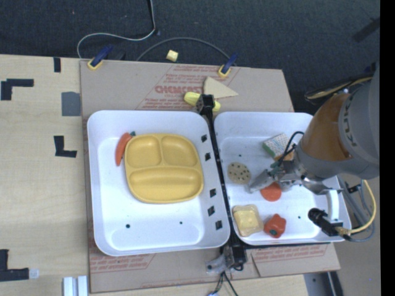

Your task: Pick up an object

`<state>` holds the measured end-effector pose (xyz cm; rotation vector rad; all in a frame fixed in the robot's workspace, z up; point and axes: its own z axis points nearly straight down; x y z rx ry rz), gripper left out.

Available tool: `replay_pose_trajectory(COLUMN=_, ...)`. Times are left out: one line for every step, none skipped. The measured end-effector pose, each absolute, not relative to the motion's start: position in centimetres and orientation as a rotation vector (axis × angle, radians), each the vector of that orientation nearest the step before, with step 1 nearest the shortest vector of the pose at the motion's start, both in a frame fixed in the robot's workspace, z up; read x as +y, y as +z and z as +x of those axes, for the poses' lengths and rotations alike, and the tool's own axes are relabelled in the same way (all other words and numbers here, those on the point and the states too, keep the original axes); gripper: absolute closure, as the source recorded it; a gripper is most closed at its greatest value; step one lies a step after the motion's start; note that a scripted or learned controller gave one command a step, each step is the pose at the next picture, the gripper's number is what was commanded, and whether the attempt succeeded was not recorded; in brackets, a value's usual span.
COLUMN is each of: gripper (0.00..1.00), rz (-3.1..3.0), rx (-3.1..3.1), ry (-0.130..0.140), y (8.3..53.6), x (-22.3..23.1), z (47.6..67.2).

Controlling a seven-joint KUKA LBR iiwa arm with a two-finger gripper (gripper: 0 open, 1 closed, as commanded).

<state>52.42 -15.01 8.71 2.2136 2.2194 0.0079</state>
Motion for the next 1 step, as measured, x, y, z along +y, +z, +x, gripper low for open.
replay_pose_trajectory(gripper=1.0, rz=2.213, rx=2.215, ry=0.006, y=9.74, x=-15.15, z=52.43)
